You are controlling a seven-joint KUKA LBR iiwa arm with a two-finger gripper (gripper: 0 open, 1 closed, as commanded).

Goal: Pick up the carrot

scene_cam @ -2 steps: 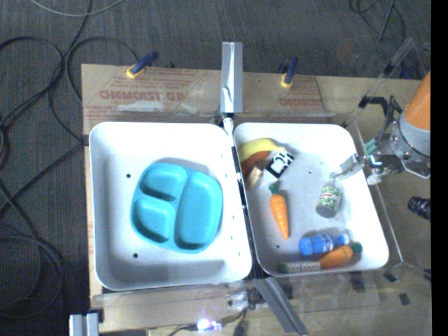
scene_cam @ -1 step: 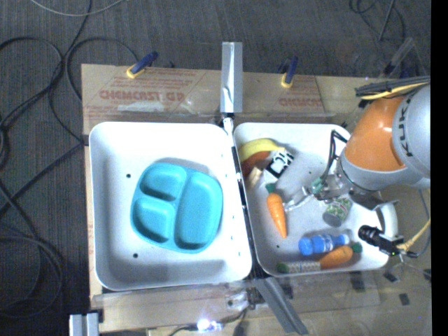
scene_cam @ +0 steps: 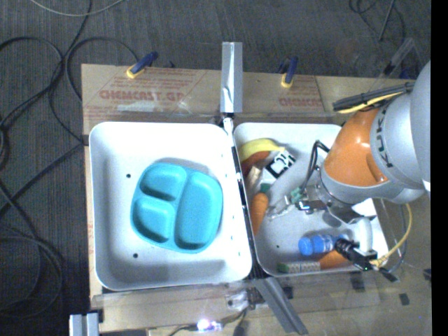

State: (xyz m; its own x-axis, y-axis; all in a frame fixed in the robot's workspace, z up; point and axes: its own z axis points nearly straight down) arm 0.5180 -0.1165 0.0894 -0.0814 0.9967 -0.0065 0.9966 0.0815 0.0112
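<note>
carrot (scene_cam: pixel 259 211): we see it in the right bin (scene_cam: pixel 280 257), against that bin's left wall, below the banana (scene_cam: pixel 257 146)
arm (scene_cam: pixel 364 156): over right bin's right half, wrist low near bin centre
jaws: we cannot tell their state, hidden under the wrist
step: we judge approach, carrot not grasped
next: we'd shift toward right bin's left wall, line up along carrot
clutter: blue bottle (scene_cam: pixel 315 245) near right bin's bottom edge
surface: worktop (scene_cam: pixel 112 96) cardboard-covered, clamps on far edge
room: dark carpet, loose cables
left bin (scene_cam: pixel 105 187): blue tray (scene_cam: pixel 178 205)

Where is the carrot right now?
The carrot lies in the right bin, against its left wall, just below a green-topped item and left of the claw.
</note>
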